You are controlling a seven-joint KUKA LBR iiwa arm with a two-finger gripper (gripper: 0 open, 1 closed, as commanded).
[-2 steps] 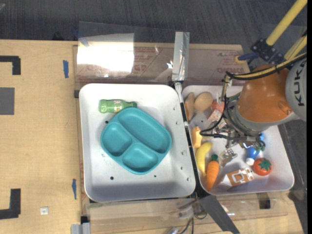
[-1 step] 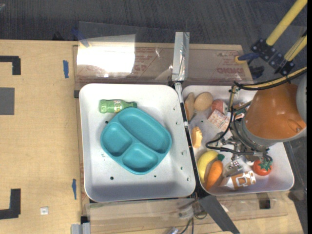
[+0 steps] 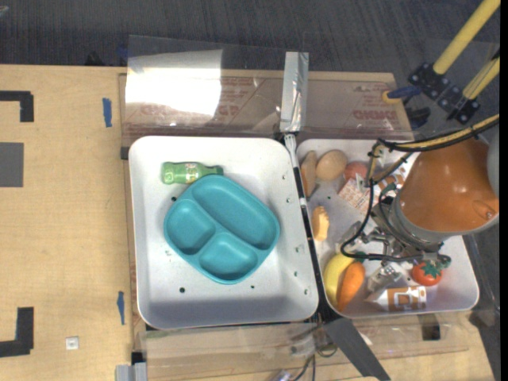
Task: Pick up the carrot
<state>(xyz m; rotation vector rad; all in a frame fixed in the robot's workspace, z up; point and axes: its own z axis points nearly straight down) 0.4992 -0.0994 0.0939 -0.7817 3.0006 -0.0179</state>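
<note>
The carrot point(image 3: 350, 285) is a short orange piece lying near the front left corner of the right bin point(image 3: 468, 292), pressed against a yellow lemon point(image 3: 336, 269). My gripper point(image 3: 387, 265) hangs low in the same bin under the orange wrist band point(image 3: 444, 190). It is just to the right of the carrot, amid dark cables. The arm's bulk covers the middle of the bin and hides the gripper's tip.
Beside the gripper lie a red tomato point(image 3: 429, 272) and a white carton point(image 3: 402, 298). Tan rolls point(image 3: 331, 165) and a pale yellow piece point(image 3: 320, 223) lie further back. The left bin point(image 3: 151, 213) holds a teal divided plate point(image 3: 221, 227) and a green bottle point(image 3: 189, 172).
</note>
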